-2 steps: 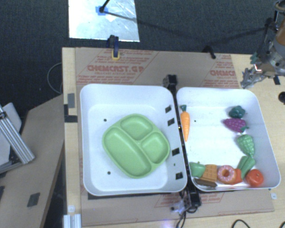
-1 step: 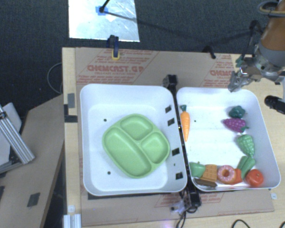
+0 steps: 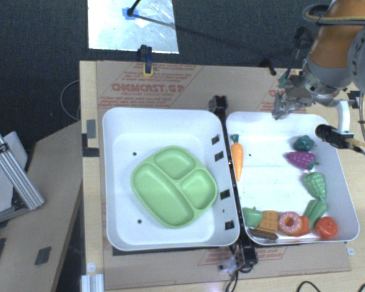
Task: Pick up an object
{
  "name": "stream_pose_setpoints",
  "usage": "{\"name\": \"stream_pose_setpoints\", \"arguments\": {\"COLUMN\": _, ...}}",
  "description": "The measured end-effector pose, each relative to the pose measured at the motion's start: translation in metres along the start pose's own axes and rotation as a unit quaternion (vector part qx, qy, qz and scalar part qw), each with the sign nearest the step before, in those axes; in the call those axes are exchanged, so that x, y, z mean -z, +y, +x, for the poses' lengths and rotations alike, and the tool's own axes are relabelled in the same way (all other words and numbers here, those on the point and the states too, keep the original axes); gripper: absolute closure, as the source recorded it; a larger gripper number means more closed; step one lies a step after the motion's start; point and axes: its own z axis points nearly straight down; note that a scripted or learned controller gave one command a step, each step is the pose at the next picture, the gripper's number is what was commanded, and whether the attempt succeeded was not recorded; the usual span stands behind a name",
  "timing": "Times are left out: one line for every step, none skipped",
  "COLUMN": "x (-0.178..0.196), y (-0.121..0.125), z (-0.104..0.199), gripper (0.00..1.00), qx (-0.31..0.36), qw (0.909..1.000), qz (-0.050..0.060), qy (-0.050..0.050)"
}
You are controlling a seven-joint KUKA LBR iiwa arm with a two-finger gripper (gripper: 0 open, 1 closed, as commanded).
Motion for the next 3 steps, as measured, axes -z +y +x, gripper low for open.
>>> {"name": "stream_pose_setpoints", "arguments": {"x": -0.004, "y": 0.002, "z": 0.059, "gripper": 1.00, "qx": 0.000, "qw": 1.0000, "qz": 0.000, "qy": 0.000}}
{"name": "stream_pose_setpoints", "arguments": {"x": 0.003, "y": 0.005, "z": 0.107, "gripper": 1.00, "qx": 0.000, "qw": 1.0000, "qz": -0.001, "qy": 0.000}}
{"name": "stream_pose_setpoints", "arguments": {"x": 0.016, "y": 0.000, "z": 0.126, "gripper": 1.00, "qx": -0.001, "qw": 1.0000, "qz": -0.001, "qy": 0.000}}
